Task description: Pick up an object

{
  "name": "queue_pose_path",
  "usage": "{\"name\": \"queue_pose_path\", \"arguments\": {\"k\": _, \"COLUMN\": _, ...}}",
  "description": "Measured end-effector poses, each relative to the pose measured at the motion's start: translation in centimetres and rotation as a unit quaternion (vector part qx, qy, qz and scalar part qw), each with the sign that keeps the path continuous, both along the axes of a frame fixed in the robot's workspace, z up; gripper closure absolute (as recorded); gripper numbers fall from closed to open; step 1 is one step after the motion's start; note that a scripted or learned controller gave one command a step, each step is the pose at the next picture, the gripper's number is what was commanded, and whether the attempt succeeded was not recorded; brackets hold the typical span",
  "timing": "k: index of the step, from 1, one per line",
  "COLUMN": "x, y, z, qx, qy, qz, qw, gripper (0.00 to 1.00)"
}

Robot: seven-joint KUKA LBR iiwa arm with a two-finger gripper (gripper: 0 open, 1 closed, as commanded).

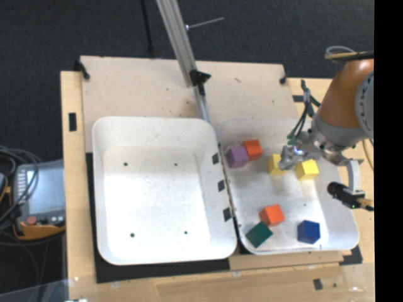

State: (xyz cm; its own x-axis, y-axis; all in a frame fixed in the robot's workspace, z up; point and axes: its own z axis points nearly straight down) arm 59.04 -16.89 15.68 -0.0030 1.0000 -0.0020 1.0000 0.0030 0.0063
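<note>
A pale wooden surface (72,168) stands on dark carpeted floor (38,30), and a lighter board (138,83) covers its far half. Two shallow white bins sit side by side on it: the left bin (104,137) and the right bin (343,231), their near walls almost touching. A slanted aluminium rail (173,24) rises from the back of the board between them. At the left edge of the scene a small grey control box (41,190) rests beside the surface, with black cables (9,162) looped around it.

The right bin holds the blocks. A purple cube (237,156) and an orange cube (253,148) touch each other near the far left wall. Toward the near wall lie a second orange cube (272,215), a dark green cube (259,234) just beside it, and a blue cube (308,231) a little apart to the right.

The grey and orange arm (343,102) reaches in from the right, and its claw (289,158) is down among the blocks, between a yellow cube (274,165) and a second yellow cube (307,168) (both close against it). Whether the claw is spread or clenched cannot be made out, nor whether it grips either yellow block
</note>
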Motion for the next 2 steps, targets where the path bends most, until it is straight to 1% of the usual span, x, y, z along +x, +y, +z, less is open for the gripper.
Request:
{"name": "queue_pose_path", "arguments": {"k": 1, "x": 0.8, "y": -0.4, "z": 6.2, "qx": -0.0005, "qy": -0.001, "qz": 0.0, "qw": 1.0, "gripper": 1.0}}
{"name": "queue_pose_path", "arguments": {"k": 2, "x": 1.0, "y": -0.5, "z": 11.7, "qx": -0.0002, "qy": -0.001, "qz": 0.001, "qw": 1.0, "gripper": 1.0}}
